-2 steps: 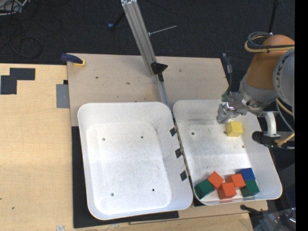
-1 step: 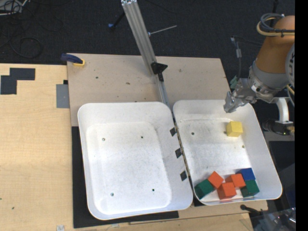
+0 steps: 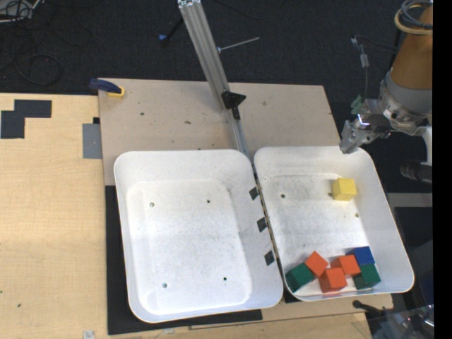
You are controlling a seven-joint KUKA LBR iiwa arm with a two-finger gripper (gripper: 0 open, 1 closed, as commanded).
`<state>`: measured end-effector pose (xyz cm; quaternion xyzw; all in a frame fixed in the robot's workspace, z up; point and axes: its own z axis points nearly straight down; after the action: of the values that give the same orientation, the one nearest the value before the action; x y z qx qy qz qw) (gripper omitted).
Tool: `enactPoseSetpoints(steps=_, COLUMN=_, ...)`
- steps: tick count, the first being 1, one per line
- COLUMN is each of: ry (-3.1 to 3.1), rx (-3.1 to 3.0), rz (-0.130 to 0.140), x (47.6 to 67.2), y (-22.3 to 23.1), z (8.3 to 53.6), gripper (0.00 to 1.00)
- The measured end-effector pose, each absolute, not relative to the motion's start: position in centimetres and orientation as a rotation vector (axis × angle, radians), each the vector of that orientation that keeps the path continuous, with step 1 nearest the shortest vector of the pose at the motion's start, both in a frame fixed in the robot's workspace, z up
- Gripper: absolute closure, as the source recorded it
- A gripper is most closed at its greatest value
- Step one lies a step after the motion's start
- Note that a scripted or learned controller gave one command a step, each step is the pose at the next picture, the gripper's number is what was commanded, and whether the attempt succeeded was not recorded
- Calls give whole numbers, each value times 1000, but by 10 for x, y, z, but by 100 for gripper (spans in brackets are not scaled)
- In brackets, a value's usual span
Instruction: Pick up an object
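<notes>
A yellow cube (image 3: 344, 188) lies alone in the upper right part of the right bin (image 3: 311, 162). At that bin's near right corner sits a cluster of blocks: three orange blocks (image 3: 332, 268), two green blocks (image 3: 301, 276) and a blue block (image 3: 363, 255). My gripper (image 3: 351, 141) hangs at the right bin's far right corner, just above the rim, up and slightly right of the yellow cube. Nothing shows between its fingers.
The left bin (image 3: 185, 233) lies beside the right one, with black clips (image 3: 260, 224) along the shared edge. A slanted aluminium rail (image 3: 209, 55) rises behind the bins. A blue and yellow clamp (image 3: 107, 87) sits at the board's far left corner.
</notes>
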<state>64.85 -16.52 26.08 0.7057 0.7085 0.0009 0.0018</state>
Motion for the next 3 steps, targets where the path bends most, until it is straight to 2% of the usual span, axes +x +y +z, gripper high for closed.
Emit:
enactPoseSetpoints(steps=2, ry=2229, rx=2220, rz=-2, x=637, y=-68, z=252, gripper=100)
enactPoseSetpoints(steps=3, ry=2229, rx=2222, rz=-4, x=622, y=-20, z=238, gripper=100)
